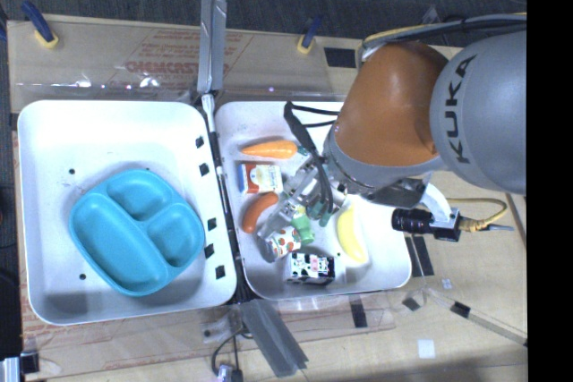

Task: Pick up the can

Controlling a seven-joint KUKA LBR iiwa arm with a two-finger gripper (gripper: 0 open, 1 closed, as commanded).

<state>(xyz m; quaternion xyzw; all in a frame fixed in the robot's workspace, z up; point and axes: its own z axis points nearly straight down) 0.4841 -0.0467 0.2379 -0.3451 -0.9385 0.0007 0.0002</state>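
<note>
End effector (300,208) low in right bin (387,275), amid clutter; grip state cannot tell. Can (285,242) just below it, touching cow-print box (312,267), near bin's front edge.

The arm (479,116) bears the word "KUKA" in dark letters on its grey casing. Red print runs across the cardboard sheet (170,54) behind the bins, but it is too faint to read.

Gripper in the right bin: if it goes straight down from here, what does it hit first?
Likely the small can lying beneath the gripper, with the sausage close beside; depth is hard to judge from above.
</note>
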